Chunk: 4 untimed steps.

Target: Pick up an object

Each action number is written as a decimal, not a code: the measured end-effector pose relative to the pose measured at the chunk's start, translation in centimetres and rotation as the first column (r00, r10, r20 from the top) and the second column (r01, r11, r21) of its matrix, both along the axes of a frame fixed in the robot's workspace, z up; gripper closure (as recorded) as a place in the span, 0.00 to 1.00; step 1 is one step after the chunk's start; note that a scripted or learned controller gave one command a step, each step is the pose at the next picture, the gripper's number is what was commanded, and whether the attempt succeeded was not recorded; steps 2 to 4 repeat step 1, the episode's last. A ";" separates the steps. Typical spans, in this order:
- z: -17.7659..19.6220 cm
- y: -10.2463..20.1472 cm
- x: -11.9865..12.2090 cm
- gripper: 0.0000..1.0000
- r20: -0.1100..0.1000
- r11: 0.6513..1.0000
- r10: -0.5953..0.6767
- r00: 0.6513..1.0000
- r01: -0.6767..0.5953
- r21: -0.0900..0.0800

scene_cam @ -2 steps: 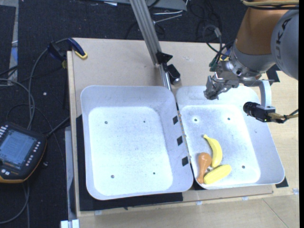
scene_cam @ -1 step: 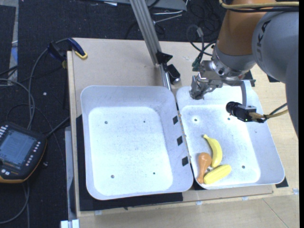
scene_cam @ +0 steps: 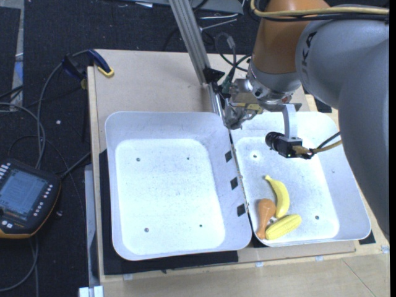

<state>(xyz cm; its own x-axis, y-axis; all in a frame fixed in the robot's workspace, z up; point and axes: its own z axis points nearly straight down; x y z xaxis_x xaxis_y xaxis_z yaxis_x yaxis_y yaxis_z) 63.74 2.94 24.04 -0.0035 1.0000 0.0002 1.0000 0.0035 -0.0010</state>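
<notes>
In the right bin (scene_cam: 346, 184), near its front left corner, three toy foods lie together: a yellow banana (scene_cam: 279, 193), an orange squash-like piece (scene_cam: 265, 214) and a yellow corn cob (scene_cam: 283, 226). The banana's lower end touches the corn, and the orange piece leans against both. My gripper (scene_cam: 237, 117) hangs at the back left corner of the right bin, over the rims where the two bins meet. It is well behind the foods, and nothing shows in its grasp. A small black camera unit (scene_cam: 281, 143) sticks out from the wrist over the bin.
The left bin (scene_cam: 111, 166) lies beside the right one. A slanted aluminium post (scene_cam: 189, 30) rises just behind the gripper. A blue clamp (scene_cam: 94, 60) grips the bench's back left corner. A teach pendant (scene_cam: 21, 197) lies on the floor at left.
</notes>
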 end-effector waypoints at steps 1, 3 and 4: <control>-1.1 5.7 1.5 1.00 0.000 1.000 0.001 1.000 -0.001 0.000; -1.1 5.7 1.5 1.00 0.000 1.000 0.001 1.000 -0.001 0.000; -1.1 5.7 1.5 1.00 0.000 1.000 0.001 1.000 -0.001 0.000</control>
